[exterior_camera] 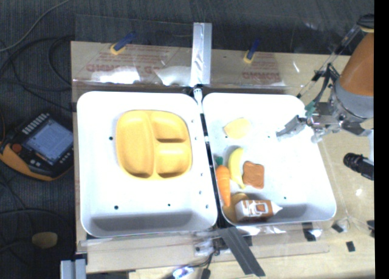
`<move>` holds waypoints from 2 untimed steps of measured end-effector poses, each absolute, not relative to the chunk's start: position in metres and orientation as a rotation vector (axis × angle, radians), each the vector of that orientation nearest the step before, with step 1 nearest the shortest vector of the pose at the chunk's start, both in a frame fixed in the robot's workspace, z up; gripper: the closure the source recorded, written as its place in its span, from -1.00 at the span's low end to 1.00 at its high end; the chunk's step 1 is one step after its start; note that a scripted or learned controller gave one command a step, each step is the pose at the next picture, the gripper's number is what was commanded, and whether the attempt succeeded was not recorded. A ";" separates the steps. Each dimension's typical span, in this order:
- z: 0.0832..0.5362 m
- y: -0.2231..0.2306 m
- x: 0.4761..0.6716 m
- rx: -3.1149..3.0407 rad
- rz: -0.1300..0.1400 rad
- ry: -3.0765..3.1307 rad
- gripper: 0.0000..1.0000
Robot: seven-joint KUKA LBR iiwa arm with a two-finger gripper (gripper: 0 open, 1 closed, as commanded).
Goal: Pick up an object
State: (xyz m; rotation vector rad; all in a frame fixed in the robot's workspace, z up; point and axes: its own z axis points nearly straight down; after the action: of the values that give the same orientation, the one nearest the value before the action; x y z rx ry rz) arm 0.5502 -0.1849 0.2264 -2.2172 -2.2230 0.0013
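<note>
In right bin [316, 168] | toast [253, 175] lower-left of jaws [299, 127], well apart

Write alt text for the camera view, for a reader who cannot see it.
Seen from above, a grey robot arm's gripper hangs over the upper right of the right white bin, holding nothing. That bin's left side holds a carrot, a banana, a brown toast slice, a small carton and a pale yellow piece. The left bin holds a yellow divided tray.

No text, label or number is legible on anything in view.
</note>
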 end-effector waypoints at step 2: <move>0.091 -0.102 0.512 -2.139 -0.005 -2.330 -1.00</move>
State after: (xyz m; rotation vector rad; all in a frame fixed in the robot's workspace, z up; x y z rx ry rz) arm 0.5116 -0.1016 0.0913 -2.1394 -2.3296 -0.0051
